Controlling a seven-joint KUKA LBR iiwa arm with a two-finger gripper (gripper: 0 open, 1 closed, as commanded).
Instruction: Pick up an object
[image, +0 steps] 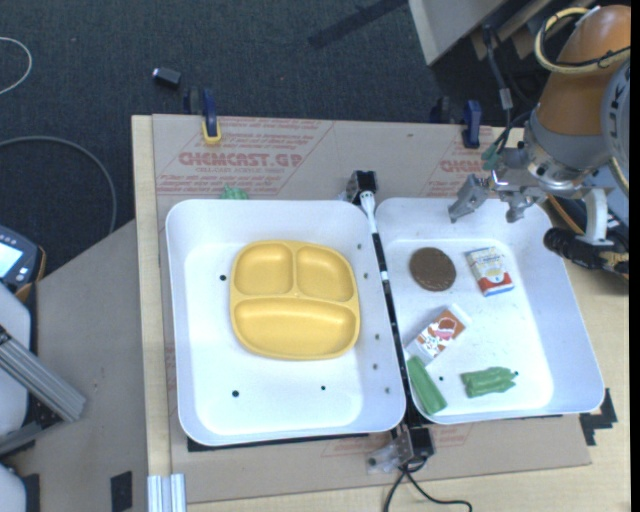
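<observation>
Nearest the camera, along the front wall of the right-hand bin (575, 400), a green pod-shaped piece (425, 386) is seen lying close to the divider, with a green leafy toy (488, 381) just beside it toward the right; a little further back a small red-and-white packet (440, 334) is set at a slant; beyond that a round brown disc (432, 268) and a second red-and-white packet (490, 270) are placed near each other but apart. A yellow divided tray (295, 299) is seen in the middle of the left-hand bin (190, 330), apart from its walls.

The gripper (492, 200) is held over the rear edge of the right-hand bin, well above the contents; its two fingers are spread wide apart, and nothing is seen between them. No object has been chosen by contact: every item lies flat on the bin floor, apart from the arm.

The approach step is judged to be in hand, with the grasp itself not yet begun. For the next move, the gripper would need to be carried forward over one item, the second packet or the brown disc being nearest, then lowered with the fingers set astride it before being closed; the flat disc is judged a poorer candidate, little height being offered to the fingers.
</observation>
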